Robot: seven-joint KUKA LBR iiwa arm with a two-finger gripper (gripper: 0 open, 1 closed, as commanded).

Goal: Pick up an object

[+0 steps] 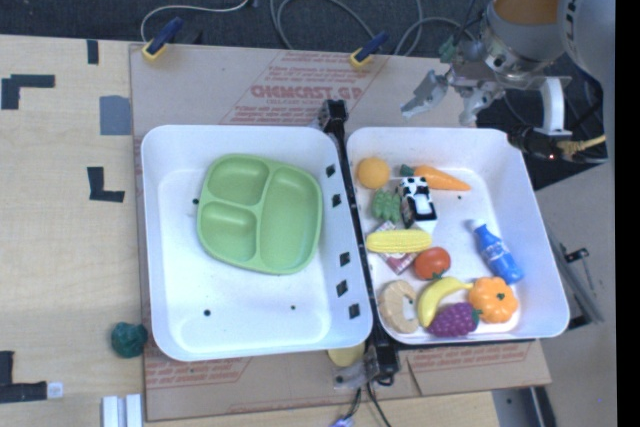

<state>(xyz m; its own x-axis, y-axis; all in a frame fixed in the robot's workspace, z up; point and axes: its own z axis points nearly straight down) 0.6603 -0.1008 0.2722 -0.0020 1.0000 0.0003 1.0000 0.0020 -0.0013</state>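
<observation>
My gripper point(447, 101) hangs above the far rim of the right bin point(530, 185), its two fingers spread open with nothing between them. Below it in the right bin lie an orange point(373, 172), a carrot point(440, 178), broccoli point(388, 205), a black-and-white toy cow point(418, 199), a corn cob point(398, 241), a tomato point(432, 262), a blue bottle point(497, 252), a banana point(440, 296), purple grapes point(453, 319), a small pumpkin point(492, 300) and a bagel point(398, 305).
The left bin point(165, 215) holds a green divided plate point(260, 213). A dark teal ball point(128, 339) lies on the bench by the left bin's near corner. Cables loop on the dark floor behind the bench.
</observation>
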